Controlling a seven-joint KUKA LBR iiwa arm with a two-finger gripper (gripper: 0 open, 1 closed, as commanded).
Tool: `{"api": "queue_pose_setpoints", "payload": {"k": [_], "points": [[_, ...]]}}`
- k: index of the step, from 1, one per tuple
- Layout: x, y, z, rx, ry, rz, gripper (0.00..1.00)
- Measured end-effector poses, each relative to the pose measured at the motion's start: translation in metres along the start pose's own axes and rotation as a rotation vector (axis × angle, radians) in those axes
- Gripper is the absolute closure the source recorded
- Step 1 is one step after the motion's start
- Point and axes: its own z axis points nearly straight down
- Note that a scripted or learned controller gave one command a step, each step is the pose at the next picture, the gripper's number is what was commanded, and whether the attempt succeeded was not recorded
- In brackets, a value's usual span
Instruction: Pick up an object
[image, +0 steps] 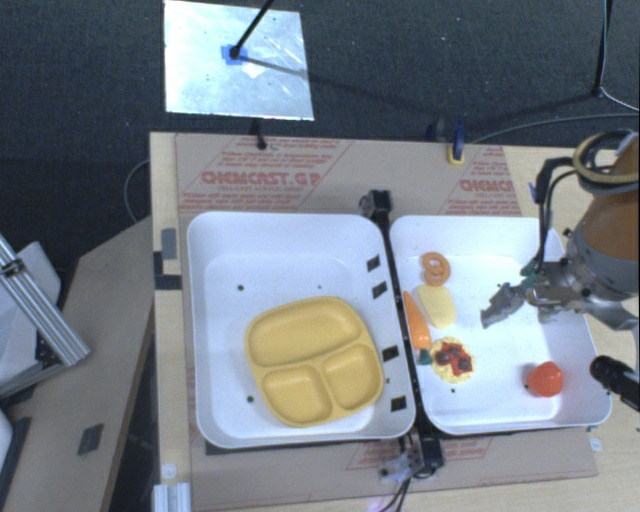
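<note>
One end effector (497, 305) hangs over the right bin (500, 415), near the middle of that bin and toward its right wall, at the tip of the grey arm (600, 260) that comes in from the right edge of the bench. Its dark fingers point left, and whether they are wide or narrow cannot be told from this angle; nothing is seen between them. A tomato (545, 379) lies below it, near the bin's front right corner and apart from the fingers. To the left, along the bin's left wall, a carrot (417, 320) lies lengthwise, with a pale yellow piece (436, 306) just beside it and an orange ring (435, 267) behind that, toward the back wall. A small yellow and red item (453, 360) sits in front of the pale piece, near the carrot's front end. The left bin (290, 235) touches the right one along the middle divide and carries a yellow divided tray (313, 359) in its front half. Both bins rest on a printed board (270, 170) on the bench (110, 300)
</note>
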Motion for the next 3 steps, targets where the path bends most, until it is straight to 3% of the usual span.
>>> {"api": "queue_pose_setpoints", "payload": {"k": [1,3], "points": [[0.0,0.002,-0.006,-0.012,-0.002,-0.003,0.0],[0.004,0.009,0.098,-0.007,0.0,0.0,0.0]]}}
